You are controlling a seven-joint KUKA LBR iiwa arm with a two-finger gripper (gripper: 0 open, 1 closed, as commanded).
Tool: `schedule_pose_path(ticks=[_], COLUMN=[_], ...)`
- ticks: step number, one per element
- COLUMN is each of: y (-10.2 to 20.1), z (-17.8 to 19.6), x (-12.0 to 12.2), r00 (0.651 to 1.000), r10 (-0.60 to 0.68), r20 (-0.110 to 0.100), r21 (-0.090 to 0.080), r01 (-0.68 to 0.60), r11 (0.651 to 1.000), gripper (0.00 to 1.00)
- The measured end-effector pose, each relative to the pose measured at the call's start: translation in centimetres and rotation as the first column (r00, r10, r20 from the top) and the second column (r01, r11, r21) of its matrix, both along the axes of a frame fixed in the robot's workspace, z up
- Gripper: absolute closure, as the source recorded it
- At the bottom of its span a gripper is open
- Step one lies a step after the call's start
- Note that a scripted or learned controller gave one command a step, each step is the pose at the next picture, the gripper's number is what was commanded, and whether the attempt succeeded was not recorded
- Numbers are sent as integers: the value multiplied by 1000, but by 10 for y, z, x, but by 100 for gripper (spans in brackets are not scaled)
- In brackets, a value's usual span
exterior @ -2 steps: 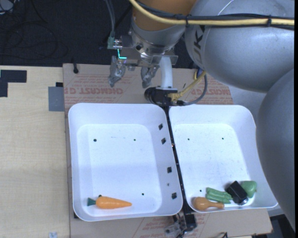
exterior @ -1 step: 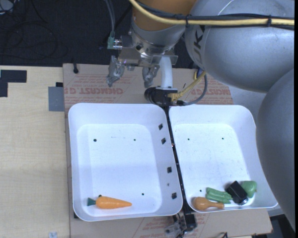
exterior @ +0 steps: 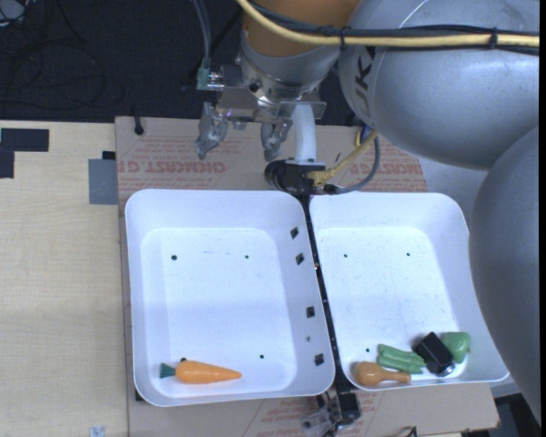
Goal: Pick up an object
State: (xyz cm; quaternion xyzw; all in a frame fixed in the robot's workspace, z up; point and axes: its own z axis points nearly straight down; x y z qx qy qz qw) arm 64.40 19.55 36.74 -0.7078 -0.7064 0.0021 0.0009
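Note:
My gripper (exterior: 241,144) hangs above the far edge of the left bin (exterior: 141,271), over the cardboard behind it. Its two fingers stand apart with nothing between them. An orange toy carrot (exterior: 205,372) with a green stem lies at the near edge of the left bin. In the near right corner of the right bin (exterior: 455,217) sit a tan pear-shaped toy (exterior: 379,375), a green pea pod (exterior: 401,360), a black block (exterior: 434,352) and a green toy (exterior: 456,343) packed close together.
The grey arm (exterior: 437,62) fills the upper right and overhangs the right bin's far and right sides. A black divider strip (exterior: 311,280) runs between the bins. Cardboard (exterior: 164,157) lies behind them, and the wooden bench (exterior: 45,299) stretches to the left.

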Motion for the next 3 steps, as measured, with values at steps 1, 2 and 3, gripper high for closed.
schedule_pose_path(ticks=[1,2,3], y=[0,0,0], z=[0,0,0], x=[0,0,0], r00=[1000,1000,1000], r10=[0,0,0], r20=[0,0,0], r21=[0,0,0], r01=[0,0,0], r11=[1000,1000,1000], gripper=[0,0,0])
